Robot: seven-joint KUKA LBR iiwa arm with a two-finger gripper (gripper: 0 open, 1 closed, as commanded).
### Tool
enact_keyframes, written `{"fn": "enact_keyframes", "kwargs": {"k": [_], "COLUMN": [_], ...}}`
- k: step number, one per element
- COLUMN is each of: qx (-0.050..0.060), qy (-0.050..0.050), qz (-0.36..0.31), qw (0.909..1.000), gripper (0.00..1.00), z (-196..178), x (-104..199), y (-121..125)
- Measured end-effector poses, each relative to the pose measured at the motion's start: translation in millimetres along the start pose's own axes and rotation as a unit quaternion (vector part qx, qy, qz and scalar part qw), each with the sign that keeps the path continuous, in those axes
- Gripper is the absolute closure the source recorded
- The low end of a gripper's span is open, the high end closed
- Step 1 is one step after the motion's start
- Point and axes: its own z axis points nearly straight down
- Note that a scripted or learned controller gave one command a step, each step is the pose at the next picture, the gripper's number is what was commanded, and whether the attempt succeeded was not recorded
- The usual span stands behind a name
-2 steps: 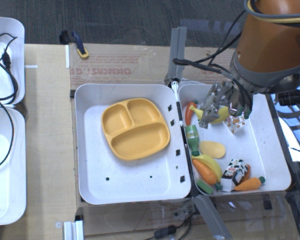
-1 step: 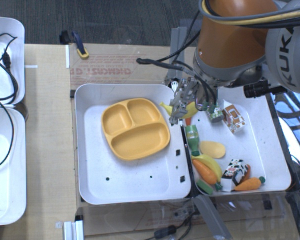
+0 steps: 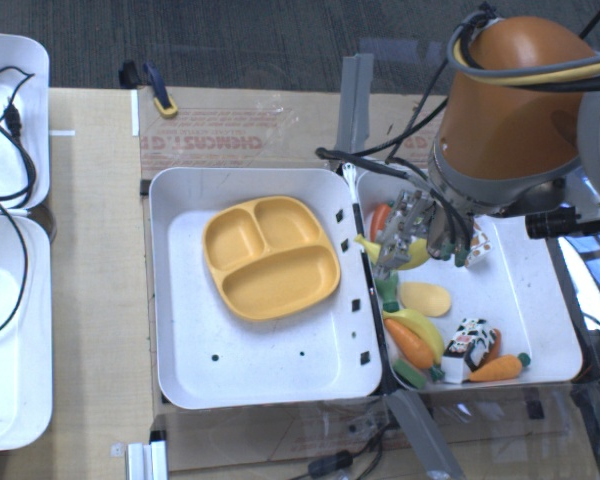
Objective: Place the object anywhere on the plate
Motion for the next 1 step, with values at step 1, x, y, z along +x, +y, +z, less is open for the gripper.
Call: {"fn": "enact_keyframes", "kwargs": {"k": [1], "qx": [-0.001], "qy": [-0.001], "qz": [-0.084], "qw": [0.9965], "gripper": [1.00], "z": [-13.5], "x": [-19.9], "y": [-17.7]}}
